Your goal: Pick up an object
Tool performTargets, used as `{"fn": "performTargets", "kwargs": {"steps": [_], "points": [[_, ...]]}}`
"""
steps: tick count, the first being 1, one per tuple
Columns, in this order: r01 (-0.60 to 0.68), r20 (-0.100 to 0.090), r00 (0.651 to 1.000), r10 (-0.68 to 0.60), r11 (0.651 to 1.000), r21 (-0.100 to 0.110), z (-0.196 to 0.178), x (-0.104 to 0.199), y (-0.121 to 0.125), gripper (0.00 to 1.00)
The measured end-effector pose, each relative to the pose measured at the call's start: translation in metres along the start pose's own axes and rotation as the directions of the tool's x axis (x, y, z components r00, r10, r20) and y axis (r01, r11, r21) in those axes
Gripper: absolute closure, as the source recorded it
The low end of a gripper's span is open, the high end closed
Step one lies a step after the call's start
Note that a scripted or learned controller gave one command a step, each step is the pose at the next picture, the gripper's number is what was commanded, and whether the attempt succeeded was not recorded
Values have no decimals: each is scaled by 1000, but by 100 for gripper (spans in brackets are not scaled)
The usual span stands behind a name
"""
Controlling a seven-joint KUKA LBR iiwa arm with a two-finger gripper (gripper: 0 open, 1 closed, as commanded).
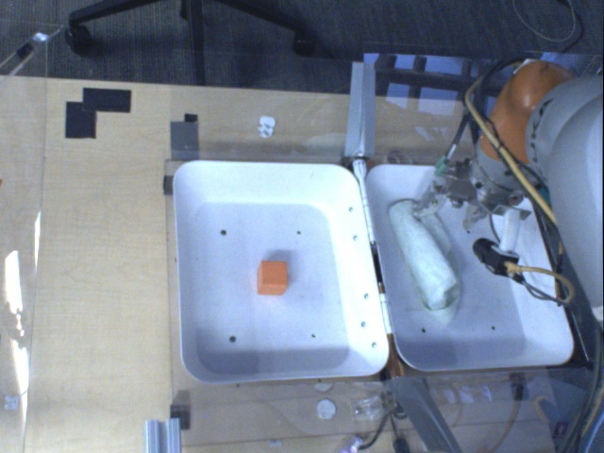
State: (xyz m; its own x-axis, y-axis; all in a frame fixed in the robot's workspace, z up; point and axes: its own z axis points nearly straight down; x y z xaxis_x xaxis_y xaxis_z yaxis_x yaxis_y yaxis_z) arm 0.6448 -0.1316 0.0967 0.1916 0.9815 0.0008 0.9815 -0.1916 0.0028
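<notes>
On my screen a small orange block sits near the middle of the left bin. In the right bin a pale, rolled cloth bundle lies slantwise, its upper end touching the gripper. Whether the jaws are apart or together, I cannot tell.

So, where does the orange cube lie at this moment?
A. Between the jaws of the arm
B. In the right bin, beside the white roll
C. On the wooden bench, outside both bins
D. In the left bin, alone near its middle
D: the orange cube rests on the floor of the left bin, while the white roll lies in the right bin.
</notes>
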Motion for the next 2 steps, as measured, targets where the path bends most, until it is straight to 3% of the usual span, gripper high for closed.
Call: {"fn": "performTargets", "kwargs": {"steps": [1, 2], "points": [[7, 1, 1000, -7, 1000, -4, -11, 1, 2, 100], [-34, 2, 999, 34, 999, -3, -106, -13, 28, 100]]}}
